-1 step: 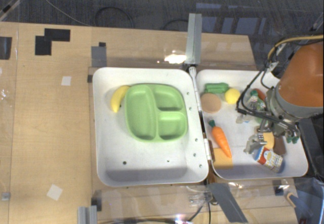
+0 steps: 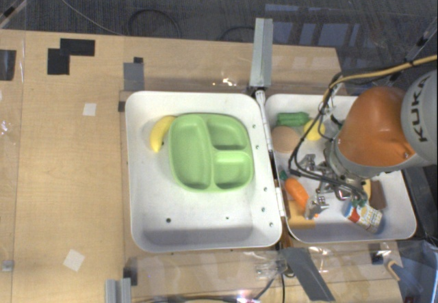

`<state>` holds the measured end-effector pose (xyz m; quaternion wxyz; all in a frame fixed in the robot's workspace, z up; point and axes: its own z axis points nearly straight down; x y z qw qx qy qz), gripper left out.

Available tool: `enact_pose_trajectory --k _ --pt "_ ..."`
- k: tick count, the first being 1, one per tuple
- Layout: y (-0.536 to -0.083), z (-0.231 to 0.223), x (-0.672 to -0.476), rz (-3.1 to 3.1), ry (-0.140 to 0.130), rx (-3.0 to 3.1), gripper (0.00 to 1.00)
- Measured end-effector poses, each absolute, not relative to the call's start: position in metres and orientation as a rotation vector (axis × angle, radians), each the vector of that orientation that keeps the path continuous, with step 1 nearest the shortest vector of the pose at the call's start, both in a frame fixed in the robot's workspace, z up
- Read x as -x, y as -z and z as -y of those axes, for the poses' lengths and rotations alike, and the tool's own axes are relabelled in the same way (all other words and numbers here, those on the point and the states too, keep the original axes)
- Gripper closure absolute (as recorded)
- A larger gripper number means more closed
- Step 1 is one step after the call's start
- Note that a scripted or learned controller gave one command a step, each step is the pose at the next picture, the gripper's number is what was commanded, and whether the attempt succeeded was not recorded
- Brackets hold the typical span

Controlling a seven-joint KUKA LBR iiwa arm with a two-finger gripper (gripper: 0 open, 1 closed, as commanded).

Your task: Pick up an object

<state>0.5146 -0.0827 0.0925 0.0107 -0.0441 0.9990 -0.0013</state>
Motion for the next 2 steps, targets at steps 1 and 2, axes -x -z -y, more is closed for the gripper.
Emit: enact_pose_trajectory --k 1,2 --pt "-0.106 0.082 -0.519 -3.102 0.007 0.147 1.00" --pt "-0.201 0.116 -0.560 -3.102 0.007 0.387 1.00"
